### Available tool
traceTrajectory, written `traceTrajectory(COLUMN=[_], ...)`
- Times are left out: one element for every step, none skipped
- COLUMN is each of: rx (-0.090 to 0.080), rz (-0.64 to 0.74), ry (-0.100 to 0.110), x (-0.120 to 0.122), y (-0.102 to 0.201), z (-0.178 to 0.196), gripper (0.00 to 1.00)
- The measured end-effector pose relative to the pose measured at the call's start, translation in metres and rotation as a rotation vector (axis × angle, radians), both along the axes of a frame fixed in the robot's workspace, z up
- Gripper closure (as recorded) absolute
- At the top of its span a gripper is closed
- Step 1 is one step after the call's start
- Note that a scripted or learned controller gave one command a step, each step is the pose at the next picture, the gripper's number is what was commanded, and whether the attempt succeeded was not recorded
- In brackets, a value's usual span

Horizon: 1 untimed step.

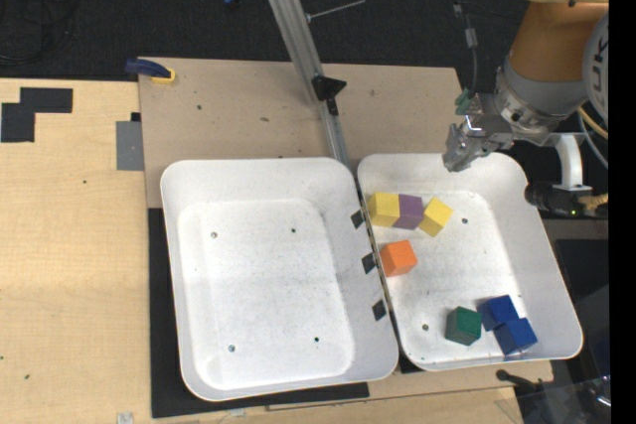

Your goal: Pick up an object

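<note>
The pincer (464, 152) hangs over the far rim of the right bin (542, 243); whether it is spread or pressed together I cannot tell, and nothing shows in its grip. Left to right: the left bin (199, 213), then in the right bin a yellow block (383, 209), purple block (409, 211) and tilted yellow block (434, 216) in a row, an orange block (398, 257), a green block (462, 326) and two blue blocks (507, 323). The row lies nearest, toward the camera and slightly left of the pincer (my judgement: the likeliest target). No readable writing anywhere.
</note>
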<state>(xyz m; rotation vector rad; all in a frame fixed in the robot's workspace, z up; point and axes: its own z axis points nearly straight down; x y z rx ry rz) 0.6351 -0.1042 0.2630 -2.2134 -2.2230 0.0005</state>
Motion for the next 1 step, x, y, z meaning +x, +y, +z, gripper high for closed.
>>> traceTrajectory(rx=[0.000], rz=[0.000], ry=[0.002], x=[-0.0297], y=[0.0472], z=[-0.0062], gripper=[1.00])
